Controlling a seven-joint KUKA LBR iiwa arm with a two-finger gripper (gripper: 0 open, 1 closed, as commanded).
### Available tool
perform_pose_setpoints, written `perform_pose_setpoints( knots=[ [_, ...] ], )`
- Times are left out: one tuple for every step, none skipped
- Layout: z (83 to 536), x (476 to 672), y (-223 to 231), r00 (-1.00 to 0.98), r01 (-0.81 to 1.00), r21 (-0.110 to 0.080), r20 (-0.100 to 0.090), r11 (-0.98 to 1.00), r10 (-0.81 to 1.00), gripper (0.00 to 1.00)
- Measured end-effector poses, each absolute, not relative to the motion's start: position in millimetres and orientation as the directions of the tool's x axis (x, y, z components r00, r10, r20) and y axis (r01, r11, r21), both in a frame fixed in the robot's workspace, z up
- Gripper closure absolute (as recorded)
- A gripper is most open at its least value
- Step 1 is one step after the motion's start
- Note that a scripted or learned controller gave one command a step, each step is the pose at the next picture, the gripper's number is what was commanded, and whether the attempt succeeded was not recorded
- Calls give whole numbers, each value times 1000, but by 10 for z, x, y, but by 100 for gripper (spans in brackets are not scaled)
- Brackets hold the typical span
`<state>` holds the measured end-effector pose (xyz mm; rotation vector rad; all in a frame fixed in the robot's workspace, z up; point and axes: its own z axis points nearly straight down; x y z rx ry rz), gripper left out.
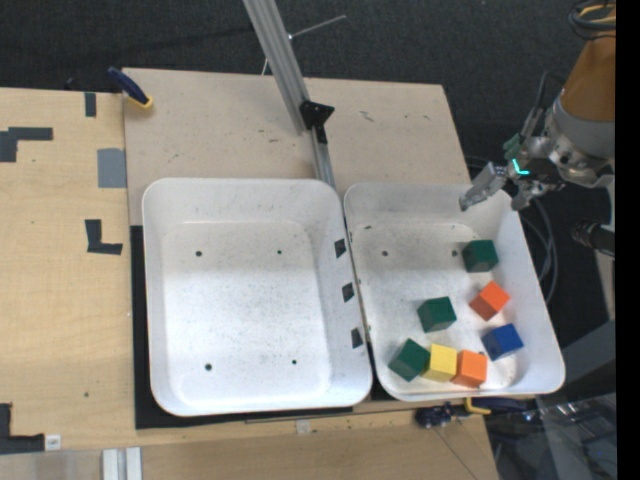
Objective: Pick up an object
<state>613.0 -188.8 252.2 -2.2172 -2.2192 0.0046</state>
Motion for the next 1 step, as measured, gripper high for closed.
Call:
perform_pose_setpoints(
  knots=[
    [2548,6138,-1889,-2,1000,-1,-1,2,1000,0]
  ],
)
